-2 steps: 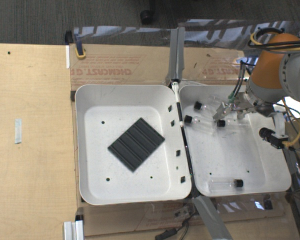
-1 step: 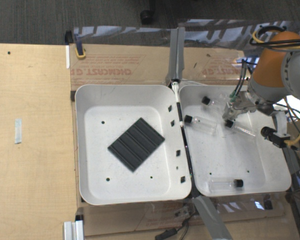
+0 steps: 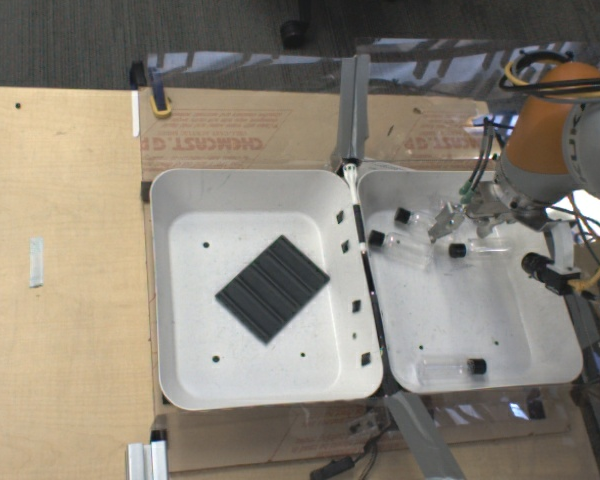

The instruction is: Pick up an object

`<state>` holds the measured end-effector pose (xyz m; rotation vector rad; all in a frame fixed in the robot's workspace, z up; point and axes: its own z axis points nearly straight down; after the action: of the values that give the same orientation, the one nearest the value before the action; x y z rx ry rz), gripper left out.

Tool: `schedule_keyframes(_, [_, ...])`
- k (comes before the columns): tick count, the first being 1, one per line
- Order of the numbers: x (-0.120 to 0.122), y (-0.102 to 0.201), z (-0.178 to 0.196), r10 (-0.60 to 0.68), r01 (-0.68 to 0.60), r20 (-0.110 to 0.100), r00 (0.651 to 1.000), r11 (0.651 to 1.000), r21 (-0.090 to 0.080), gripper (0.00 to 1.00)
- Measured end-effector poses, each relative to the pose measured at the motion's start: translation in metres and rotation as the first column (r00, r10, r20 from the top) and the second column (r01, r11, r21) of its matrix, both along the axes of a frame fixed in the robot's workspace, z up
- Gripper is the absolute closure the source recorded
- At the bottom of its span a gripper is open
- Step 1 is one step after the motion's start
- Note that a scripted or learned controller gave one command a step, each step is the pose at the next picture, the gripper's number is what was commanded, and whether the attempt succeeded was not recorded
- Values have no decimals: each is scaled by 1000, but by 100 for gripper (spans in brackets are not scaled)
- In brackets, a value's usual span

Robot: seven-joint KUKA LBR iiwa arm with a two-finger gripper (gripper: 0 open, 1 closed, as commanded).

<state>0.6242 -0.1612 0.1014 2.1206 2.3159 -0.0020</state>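
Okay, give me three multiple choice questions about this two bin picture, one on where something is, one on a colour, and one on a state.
1. Where does the ribbed slab lie?
A. in the left bin
B. in the right bin
C. on the wooden bench top

2. What colour is the ribbed slab?
A. white
B. dark grey
C. orange

3. How does the clear vial near the right bin's front edge rest?
A. standing upright
B. lying on its side
C. leaning on the arm

Answers:
1 A, it sits mid-floor of the left bin.
2 B, it reads dark against the white floor.
3 B, its length lies flat, black cap to the right.

The gripper hangs over the right bin's back.
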Motion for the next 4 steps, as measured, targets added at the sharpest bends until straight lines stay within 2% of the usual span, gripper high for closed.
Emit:
schedule_keyframes(1, [-66, -27, -10, -15, 15, -2, 1000, 1000, 2, 0])
schedule_keyframes(2, [-67, -27, -1, -18, 18, -1, 1000, 1000, 1, 100])
schedule_keyframes(3, [-28, 17, 62, -27, 27, -1, 1000, 1000, 1, 100])
schedule_keyframes(4, [35, 46, 90, -32, 32, -1, 999, 999, 0, 100])
